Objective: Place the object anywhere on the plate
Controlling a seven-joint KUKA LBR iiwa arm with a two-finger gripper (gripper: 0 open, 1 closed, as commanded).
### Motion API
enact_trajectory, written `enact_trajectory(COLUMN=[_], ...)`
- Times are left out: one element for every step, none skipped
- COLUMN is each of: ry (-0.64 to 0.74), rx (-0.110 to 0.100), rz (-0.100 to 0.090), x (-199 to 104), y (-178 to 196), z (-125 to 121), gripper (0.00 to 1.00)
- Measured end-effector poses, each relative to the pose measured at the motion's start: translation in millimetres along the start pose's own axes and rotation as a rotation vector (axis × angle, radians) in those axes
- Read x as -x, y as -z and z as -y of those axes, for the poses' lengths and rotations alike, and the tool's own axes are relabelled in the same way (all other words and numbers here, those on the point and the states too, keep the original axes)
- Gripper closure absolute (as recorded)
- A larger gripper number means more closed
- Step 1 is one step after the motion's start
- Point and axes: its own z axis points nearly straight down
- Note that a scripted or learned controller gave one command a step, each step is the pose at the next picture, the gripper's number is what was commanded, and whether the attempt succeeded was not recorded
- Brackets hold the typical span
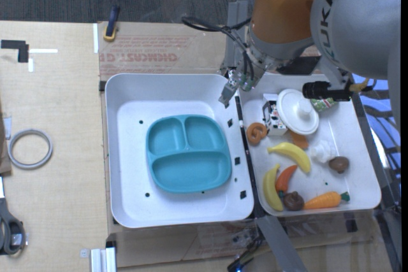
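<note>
Gripper (pixel 231 90) at divided teal plastic plate's (pixel 189 153) 1 o'clock; finger state: cannot tell. Nearest glazed toy doughnut (pixel 257 132) looks light, rigid; pinch across ring.

Glossy teal plastic plate (pixel 189 154)

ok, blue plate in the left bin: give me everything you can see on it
The plate is a teal-blue, plastic-looking rounded rectangle with a raised rim and three compartments: two small ones at the far side, one wide one at the near side. It lies flat, slightly rotated, near the middle of the left bin. All compartments are bare; nothing touches it but the bin floor.
</note>
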Motion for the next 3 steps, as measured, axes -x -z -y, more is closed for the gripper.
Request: enact_trajectory(ry=[-0.038,0.037,0.058], rx=[0.0,0.0,-0.001], rz=[-0.002,-0.001,-0.002], x=[-86,-49,-38], y=[15,27,-60], z=[3,119,24], gripper=[1.0,1.0,1.0])
